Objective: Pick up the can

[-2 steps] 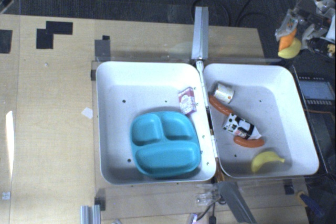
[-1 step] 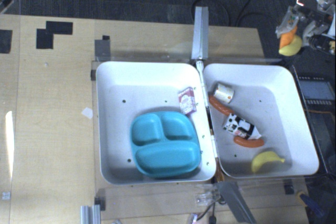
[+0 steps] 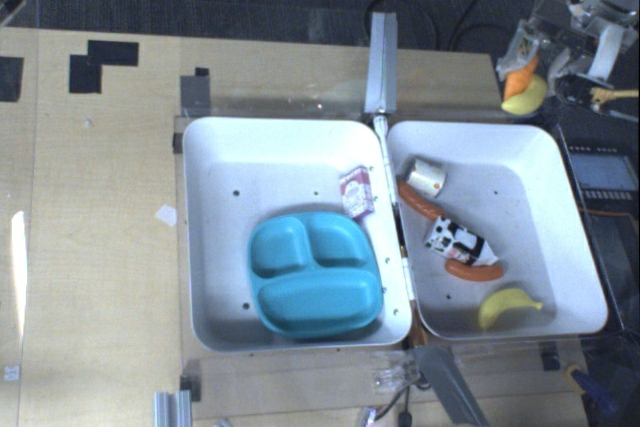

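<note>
1. A pale wooden table [image 3: 90, 245] fills most of the scene, with dark carpet beyond its far edge.
2. Two shallow white bins sit side by side on it: the left bin [image 3: 215, 215] and the right bin [image 3: 545, 205], their inner walls touching.
3. A blue plate [image 3: 312, 275] with three compartments lies in the left bin, toward six o'clock of its floor.
4. The arm's wrist and gripper [image 3: 565, 50] hang beyond the right bin's far corner, at about one o'clock from it. Whether the fingers are apart or together cannot be told.
5. A red sausage [image 3: 420, 205] lies along the right bin's left side, curving toward five o'clock.
6. A yellow banana [image 3: 508, 307] lies near the right bin's front wall, at six o'clock.
7. A black-and-white packet [image 3: 455, 240] rests at the right bin's middle.
8. The can [image 3: 427, 178], silvery and on its side, lies at about ten o'clock in the right bin, just beside the sausage's far end.
9. A small red-and-white wrapper [image 3: 356, 192] lies at about two o'clock in the left bin.
</note>
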Tool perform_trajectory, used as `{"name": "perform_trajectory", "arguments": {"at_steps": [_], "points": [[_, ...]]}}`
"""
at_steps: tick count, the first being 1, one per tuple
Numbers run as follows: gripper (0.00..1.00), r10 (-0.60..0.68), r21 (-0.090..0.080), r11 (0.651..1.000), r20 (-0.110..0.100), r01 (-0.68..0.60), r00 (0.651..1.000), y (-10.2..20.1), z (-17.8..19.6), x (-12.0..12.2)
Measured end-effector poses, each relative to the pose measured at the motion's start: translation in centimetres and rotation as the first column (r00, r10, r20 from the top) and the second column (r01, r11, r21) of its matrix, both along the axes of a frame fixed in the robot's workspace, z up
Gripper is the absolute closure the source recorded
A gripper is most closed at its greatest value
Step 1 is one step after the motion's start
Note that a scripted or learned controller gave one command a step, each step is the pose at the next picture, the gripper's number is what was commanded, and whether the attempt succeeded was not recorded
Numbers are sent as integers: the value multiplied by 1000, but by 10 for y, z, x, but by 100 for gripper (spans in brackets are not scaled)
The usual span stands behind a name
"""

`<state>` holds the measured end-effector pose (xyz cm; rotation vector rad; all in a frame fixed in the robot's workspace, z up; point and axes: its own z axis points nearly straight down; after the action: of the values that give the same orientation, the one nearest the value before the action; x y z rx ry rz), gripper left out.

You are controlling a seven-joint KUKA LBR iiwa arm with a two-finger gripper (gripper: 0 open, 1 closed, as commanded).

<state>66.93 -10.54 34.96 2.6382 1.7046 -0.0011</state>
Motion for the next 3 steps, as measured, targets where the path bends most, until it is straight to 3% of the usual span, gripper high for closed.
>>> {"name": "perform_trajectory", "arguments": {"at_steps": [1,2,3], "points": [[100,9,-2,1000,2,-9,1000,1,10,2],[100,18,1,1000,4,-18,1000,83,71,1],[0,18,0,1000,4,-18,1000,83,72,1]]}}
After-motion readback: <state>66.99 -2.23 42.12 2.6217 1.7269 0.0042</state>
